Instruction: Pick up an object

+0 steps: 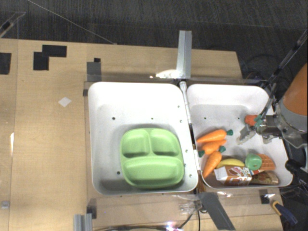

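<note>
Gripper: your gripper [246, 134] hangs low in the right bin [226, 96], near its right wall. Its fingers look spread apart, one light finger slanting down-left, with nothing between them.

Nearest target: the toy carrots [211, 146] lie just left of the gripper, three of them fanned out against the divider, green stub ends pointing toward the bin's middle.

How they should handle: I'd judge them light, hard plastic, smooth and tapered, so likely to squirt out of a pinch. Take one across its thick end, jaws square to its length, not at the narrow tip.

Best pick: the top carrot [211, 136] has open white floor above it, so you get room for one finger there; the lower two touch each other and crowd the grasp.

Right bin, front corner: a yellow banana [231, 162], a brown and white carton [233, 176], a green round piece [253, 161] on an orange waffle-like piece [266, 162]. These touch or overlap, so a clean hold there looks harder.

Small item: an orange-red piece [250, 120] sits just above the gripper; too small to name.

Left bin: the left bin [103, 129] holds a green divided tray [152, 157], lying flat toward the front. It looks wide and low-rimmed, a poor fit for a two-finger pinch.

Risk: a carrot may roll against the divider when nudged.
</note>
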Robot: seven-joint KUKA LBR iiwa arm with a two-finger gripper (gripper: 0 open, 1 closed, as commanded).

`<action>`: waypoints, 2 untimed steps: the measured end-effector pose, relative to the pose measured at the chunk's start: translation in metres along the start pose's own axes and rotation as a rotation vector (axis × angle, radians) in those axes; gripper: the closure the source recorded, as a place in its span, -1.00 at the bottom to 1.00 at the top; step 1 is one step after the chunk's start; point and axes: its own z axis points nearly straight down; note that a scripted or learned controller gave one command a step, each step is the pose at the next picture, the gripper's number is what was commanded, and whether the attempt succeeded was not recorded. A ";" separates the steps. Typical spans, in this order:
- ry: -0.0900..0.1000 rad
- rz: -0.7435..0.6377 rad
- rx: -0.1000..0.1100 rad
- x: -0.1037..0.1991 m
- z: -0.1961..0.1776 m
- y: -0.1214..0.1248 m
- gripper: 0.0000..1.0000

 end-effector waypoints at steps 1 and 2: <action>0.001 0.241 0.001 0.001 0.082 0.021 -1.00; 0.001 0.115 -0.002 -0.017 0.064 0.047 -1.00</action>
